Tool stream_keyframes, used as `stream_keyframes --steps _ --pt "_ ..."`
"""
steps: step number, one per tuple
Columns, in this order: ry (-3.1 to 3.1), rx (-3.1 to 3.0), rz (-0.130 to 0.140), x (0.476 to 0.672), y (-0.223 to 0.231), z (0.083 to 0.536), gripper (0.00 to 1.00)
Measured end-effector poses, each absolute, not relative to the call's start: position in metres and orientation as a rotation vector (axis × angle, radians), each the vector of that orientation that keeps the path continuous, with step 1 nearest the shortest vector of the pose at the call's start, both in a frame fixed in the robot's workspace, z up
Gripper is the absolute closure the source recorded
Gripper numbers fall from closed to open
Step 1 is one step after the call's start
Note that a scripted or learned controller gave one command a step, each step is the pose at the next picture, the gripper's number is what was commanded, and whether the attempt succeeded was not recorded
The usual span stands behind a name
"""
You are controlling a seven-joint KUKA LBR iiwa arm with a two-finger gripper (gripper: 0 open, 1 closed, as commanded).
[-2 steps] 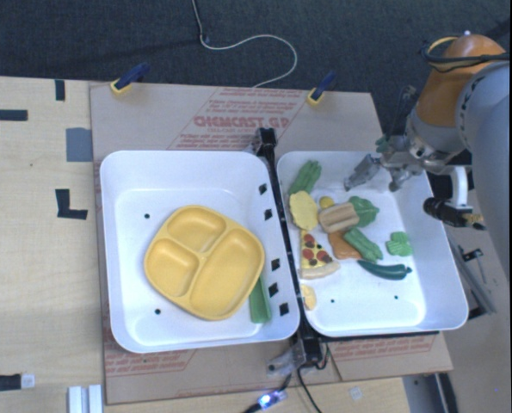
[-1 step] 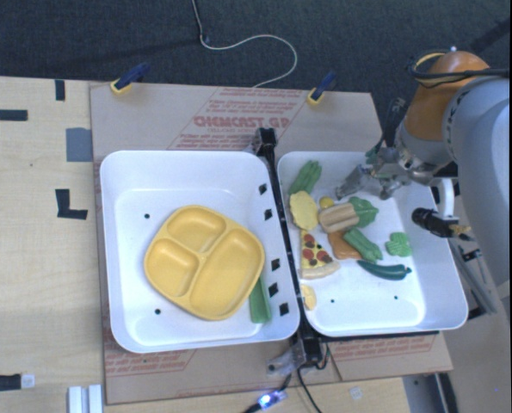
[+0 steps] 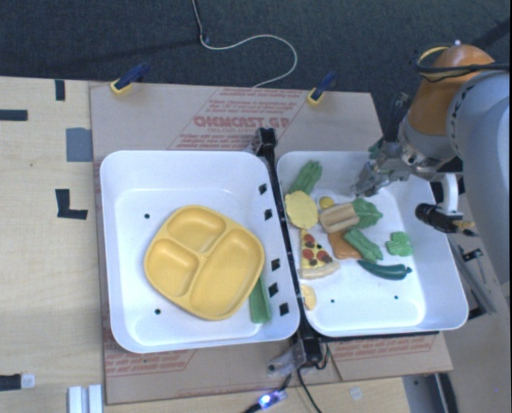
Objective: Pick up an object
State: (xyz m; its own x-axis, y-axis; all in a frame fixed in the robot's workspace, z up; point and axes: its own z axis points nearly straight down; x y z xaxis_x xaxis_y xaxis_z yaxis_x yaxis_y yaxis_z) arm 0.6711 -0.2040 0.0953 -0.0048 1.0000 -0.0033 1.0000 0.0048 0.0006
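Two shallow white bins sit side by side on a brown cardboard sheet (image 3: 238,119) over the bench. The left bin (image 3: 122,179) holds a yellow three-compartment plastic plate (image 3: 204,261) near its centre, tilted relative to the bin walls, and a slim green plastic vegetable piece (image 3: 259,301) lies just beside the plate against the bin's right wall.

The right bin (image 3: 428,308) carries a cluster of toy food in its upper-left half: a green leafy piece (image 3: 305,177) near the top-left corner, a yellow round piece (image 3: 299,207) touching the left wall, a tan bread-like block (image 3: 338,218), a pizza slice (image 3: 316,256) by the left wall, an orange carrot-like piece (image 3: 345,248), a dark green long pepper (image 3: 385,270), and a small bright green broccoli-like piece (image 3: 398,244) toward the right wall. The bin's lower half is bare.

The gripper (image 3: 372,181) is low over the top edge of the right bin, just above the tan block and a green piece (image 3: 367,211) beside it. Finger opening: cannot tell; nothing is seen between the fingers.

A thin white cable (image 3: 247,41) loops across the dark floor beyond the bench.
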Motion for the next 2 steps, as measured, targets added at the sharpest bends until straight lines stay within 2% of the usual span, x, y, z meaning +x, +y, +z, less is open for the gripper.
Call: stream_keyframes --steps 2 --pt "2.219 2.216 0.004 0.671 -0.201 0.203 1.00"
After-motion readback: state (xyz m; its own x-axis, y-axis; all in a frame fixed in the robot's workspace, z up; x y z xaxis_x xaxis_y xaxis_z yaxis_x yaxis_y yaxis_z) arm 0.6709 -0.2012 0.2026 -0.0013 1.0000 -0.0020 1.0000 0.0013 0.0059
